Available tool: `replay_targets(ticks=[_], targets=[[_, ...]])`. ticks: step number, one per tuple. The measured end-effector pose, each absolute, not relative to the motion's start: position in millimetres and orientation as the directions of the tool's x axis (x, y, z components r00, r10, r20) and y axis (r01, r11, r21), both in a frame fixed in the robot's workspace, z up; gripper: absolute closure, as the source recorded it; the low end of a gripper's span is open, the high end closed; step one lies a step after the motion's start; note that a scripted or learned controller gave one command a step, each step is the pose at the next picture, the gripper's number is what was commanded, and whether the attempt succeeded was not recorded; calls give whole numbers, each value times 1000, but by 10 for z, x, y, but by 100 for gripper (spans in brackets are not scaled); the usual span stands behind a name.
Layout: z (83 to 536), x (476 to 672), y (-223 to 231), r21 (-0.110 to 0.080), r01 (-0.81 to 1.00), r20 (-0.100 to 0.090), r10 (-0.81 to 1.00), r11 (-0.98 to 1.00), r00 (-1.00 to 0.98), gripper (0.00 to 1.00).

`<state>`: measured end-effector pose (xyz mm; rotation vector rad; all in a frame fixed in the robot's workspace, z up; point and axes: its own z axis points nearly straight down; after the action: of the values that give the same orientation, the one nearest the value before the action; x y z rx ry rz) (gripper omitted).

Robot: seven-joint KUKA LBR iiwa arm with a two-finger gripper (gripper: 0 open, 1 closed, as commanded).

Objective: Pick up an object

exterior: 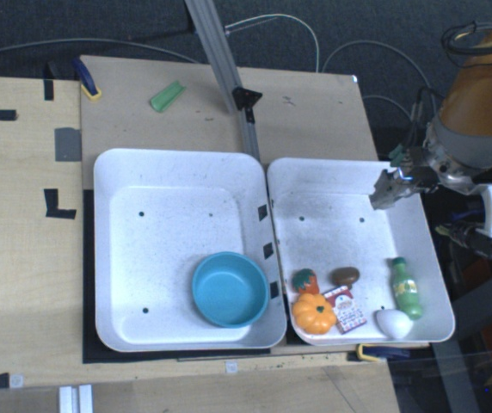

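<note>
My gripper (387, 189) hangs over the upper right part of the right bin (332, 183), at the end of the grey arm with its orange band. Nothing shows between its fingers. Along that bin's near edge lie an orange pumpkin (314, 313), a small green and orange piece (304, 280), a brown oval (344, 275), a red and white packet (346, 309), a white egg-shaped object (393, 323) and a green bottle (404, 288). All of these are well below the gripper in the view. A blue bowl (230, 288) sits in the left bin (143, 188).
A metal pole (222, 54) slants across the bench behind the bins. A green block (167, 95) and a blue and yellow clamp (86, 77) lie on the bench top at the back left. Cables run behind the bench.
</note>
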<state>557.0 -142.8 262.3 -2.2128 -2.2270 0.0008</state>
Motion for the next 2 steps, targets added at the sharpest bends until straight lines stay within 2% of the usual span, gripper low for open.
replay_targets(ticks=[1,2], targets=[[2474,5560,-945,-3,1000,1,1000,6,-6,100],[2519,5594,-348,0,1000,2,1000,8,-8,100]])
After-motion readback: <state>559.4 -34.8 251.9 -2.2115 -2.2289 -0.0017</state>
